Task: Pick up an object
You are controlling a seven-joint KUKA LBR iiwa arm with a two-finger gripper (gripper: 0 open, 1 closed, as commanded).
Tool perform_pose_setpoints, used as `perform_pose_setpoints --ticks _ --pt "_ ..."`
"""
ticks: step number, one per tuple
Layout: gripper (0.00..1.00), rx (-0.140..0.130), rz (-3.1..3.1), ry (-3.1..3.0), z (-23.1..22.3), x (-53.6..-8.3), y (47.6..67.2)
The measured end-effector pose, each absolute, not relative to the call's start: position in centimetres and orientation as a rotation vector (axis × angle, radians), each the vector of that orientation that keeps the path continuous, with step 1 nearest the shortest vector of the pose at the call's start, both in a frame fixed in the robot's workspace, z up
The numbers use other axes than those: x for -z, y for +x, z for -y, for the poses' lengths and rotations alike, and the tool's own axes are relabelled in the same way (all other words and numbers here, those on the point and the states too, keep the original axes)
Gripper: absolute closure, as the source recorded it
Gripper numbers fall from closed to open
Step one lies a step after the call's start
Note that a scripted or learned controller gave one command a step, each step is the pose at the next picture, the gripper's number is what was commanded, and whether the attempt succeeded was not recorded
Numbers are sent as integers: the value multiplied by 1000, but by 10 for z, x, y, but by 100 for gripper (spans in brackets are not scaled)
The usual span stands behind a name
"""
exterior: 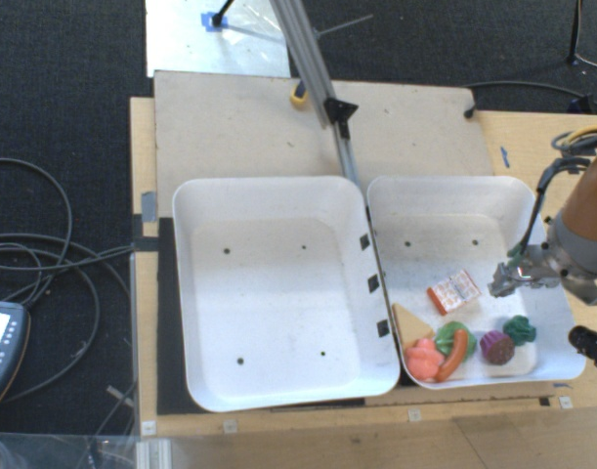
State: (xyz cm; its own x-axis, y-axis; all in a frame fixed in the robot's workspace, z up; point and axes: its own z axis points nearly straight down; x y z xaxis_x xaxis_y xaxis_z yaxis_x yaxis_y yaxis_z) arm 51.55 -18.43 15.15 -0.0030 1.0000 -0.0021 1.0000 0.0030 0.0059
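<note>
Over the right-hand white bin [454,198], nr its right wall, hangs the grey metal pincer [500,283] on the arm w/ the orange band [583,203]. Its tips are too small and blurred to read, so I cannot tell how far apart they stand, nor whether anything is caught in them. Just left of it lies a small flat orange-and-white packet [453,290], apart from the tips. Along the bin's front edge sit the other items: a pale tan wedge [409,319] by the front-left corner, a pinkish-orange lump [424,358], an orange carrot-shaped piece [453,353] across a green leafy piece [447,334], a purple round piece [496,346] and a dark green floret, prob. broccoli [520,329]. Left-hand white bin [191,203] sits alongside on the worktop [230,125].
</note>
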Motion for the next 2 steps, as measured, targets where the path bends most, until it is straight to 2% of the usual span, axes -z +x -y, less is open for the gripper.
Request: perform_pose_setpoints --ticks 2 --pt "100 -6 -2223 2208 187 -271 527"
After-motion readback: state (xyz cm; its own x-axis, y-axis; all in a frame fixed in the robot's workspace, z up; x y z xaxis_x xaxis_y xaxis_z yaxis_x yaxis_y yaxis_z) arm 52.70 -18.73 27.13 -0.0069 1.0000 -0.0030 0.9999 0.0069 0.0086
